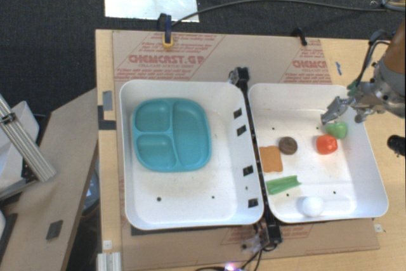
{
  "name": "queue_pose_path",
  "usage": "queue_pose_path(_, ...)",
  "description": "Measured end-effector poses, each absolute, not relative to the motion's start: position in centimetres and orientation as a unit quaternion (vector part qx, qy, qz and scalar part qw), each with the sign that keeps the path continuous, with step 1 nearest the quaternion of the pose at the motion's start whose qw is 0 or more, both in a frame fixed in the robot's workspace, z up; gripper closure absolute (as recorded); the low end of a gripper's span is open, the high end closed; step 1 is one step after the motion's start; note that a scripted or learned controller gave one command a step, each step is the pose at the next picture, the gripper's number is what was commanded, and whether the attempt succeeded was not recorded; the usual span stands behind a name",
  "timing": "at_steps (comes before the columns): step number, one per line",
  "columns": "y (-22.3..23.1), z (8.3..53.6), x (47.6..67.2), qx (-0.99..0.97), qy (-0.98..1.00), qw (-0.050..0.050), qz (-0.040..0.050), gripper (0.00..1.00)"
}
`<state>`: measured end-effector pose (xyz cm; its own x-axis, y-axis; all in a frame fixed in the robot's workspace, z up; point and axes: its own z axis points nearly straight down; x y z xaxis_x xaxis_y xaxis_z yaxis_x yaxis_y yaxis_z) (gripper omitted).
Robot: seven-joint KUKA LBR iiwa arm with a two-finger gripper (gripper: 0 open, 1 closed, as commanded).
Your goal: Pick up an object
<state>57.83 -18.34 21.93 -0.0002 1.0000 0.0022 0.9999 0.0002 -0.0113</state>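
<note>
The right bin (374, 190) holds several small objects: a green round piece (338, 130), a red one (327, 145), a brown disc (288, 145), an orange flat block (271, 159), a green stick (282, 185) and a white ball (311, 205). My gripper (343, 117) hangs at the bin's upper right, just above and behind the green round piece. Its fingers (331, 112) stand apart, open, with nothing between them. The red piece lies just left of and below the green one.
The left bin (136, 212) holds a teal divided plate (171, 135). A ridge with black clips (247, 136) separates the two bins. A cable runs across the cardboard (190, 54) behind them. The arm (390, 73) comes in over the right edge.
</note>
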Motion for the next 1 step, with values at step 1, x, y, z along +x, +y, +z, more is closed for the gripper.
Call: queue_pose_path(1,-18.29,22.71,58.1,-0.706,-0.708,-0.001,-0.0003,0.0)
